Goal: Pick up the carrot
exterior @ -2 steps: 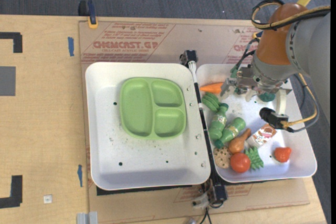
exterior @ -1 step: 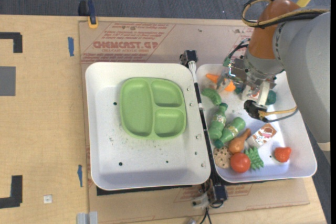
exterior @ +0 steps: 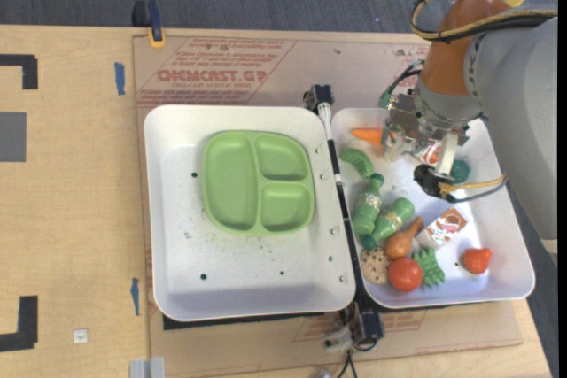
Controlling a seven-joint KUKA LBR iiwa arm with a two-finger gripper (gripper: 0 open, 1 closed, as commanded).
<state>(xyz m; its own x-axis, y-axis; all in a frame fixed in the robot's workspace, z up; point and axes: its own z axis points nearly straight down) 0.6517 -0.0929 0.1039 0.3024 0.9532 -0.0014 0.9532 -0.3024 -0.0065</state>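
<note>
- At left of centre, you see the left bin (exterior: 168,217) on the table (exterior: 71,190), carrying a green divided plate (exterior: 259,181); nothing of the task concerns it.
- Right of centre, the right bin (exterior: 509,266) is crowded with toy food: a green pickle (exterior: 358,161), two green bottles (exterior: 381,212), a drumstick (exterior: 404,239), a cookie (exterior: 373,263) and a tomato (exterior: 406,273).
- In that bin's upper left corner lies the carrot (exterior: 366,136), orange, flat on the bin floor, not lifted.
- Just right of the carrot, the claw (exterior: 409,135) hangs low over the bin under the orange-banded arm (exterior: 465,40); you cannot tell from this angle how its jaws stand, and no carrot shows between them.
- Judged from this, the approach looks nearly made; the grasp and the lift are left to do.
</note>
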